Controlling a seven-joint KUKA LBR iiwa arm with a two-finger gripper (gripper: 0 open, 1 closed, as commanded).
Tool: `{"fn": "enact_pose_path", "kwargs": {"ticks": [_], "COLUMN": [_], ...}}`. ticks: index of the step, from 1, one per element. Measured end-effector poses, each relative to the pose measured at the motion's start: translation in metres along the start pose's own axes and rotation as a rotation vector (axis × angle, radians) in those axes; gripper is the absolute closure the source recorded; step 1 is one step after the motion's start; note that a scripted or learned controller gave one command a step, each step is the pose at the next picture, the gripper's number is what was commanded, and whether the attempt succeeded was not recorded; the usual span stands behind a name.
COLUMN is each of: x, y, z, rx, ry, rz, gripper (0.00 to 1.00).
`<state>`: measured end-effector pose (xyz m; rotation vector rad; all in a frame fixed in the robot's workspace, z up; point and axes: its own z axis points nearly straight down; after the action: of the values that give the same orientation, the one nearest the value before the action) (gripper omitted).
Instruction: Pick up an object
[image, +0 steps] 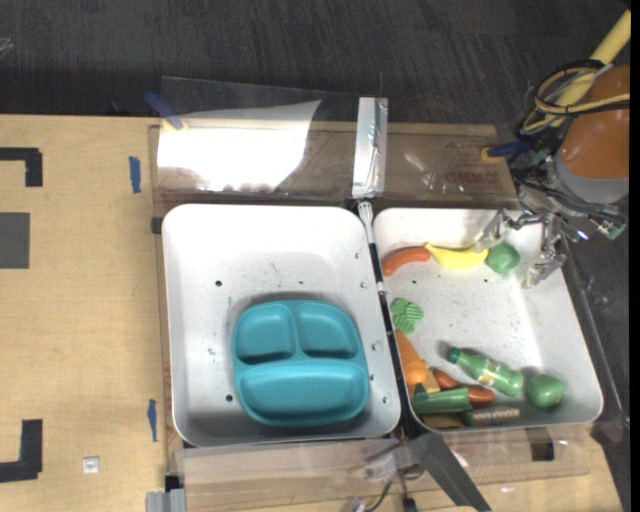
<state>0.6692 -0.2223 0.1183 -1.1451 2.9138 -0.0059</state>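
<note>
Teal divided tray (297, 362) lies in the left bin (190, 240) on the table. Right bin (575, 330) holds an orange chilli (404, 258), a yellow banana (457, 258), a small green object (502, 259), a leafy green piece (406, 316), a green bottle (485, 370). Claw (528, 245) sits at that bin's upper right, tips apart, just beside the small green object, nothing between them. Judged step: approach, grasp not yet made. Next move calls for centring over the green object, descending, closing.

Teal tray (298, 362) in left bin (190, 240), toy food in right bin (570, 330)
</note>
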Motion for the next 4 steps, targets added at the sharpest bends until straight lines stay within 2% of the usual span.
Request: {"fn": "enact_pose_path", "kwargs": {"ticks": [1, 2, 3, 4], "x": [0.044, -0.015, 0.025, 0.057], "y": [0.044, 0.021, 0.044, 0.062], "z": [0.030, 0.030, 0.029, 0.029], "rx": [-0.006, -0.012, -0.004, -0.007], "ry": [-0.001, 0.010, 0.003, -0.006], "rz": [-0.256, -0.112, -0.258, -0.469], "gripper": [0.00, 0.00, 0.00, 0.00]}}
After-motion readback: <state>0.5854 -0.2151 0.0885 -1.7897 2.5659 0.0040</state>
